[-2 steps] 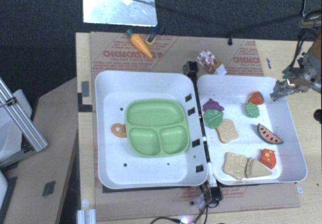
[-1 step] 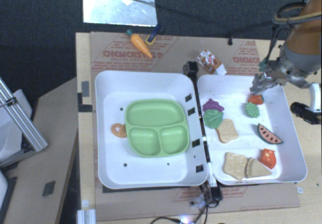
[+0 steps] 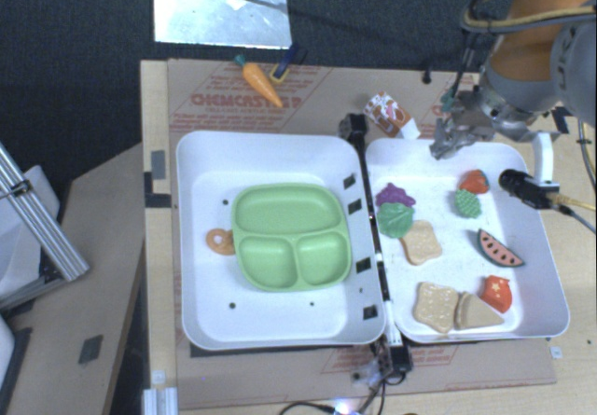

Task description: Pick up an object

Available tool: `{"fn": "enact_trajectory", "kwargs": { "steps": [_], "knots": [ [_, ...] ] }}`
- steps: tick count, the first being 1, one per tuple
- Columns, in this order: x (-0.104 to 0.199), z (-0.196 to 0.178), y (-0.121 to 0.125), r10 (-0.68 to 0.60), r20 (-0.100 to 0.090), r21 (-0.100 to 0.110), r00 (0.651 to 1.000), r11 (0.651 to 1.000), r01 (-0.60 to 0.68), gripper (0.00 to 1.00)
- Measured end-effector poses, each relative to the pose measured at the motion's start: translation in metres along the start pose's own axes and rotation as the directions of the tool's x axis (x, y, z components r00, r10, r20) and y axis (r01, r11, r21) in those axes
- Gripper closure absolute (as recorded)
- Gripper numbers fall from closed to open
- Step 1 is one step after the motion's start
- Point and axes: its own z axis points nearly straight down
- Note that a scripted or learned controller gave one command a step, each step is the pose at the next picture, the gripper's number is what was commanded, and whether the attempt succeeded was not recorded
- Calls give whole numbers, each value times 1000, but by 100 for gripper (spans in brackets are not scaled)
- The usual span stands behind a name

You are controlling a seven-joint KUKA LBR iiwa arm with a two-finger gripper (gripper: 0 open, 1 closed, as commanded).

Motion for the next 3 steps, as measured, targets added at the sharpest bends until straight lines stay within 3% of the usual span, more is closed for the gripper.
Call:
{"fn": "enact_trajectory", "kwargs": {
  "steps": [1,3],
  "knots": [
    [38,15,16,3,1,2,1000,1000,-3,100],
    [24,10,19,11,2,2,1000,1000,-11,100]
  ]
}}
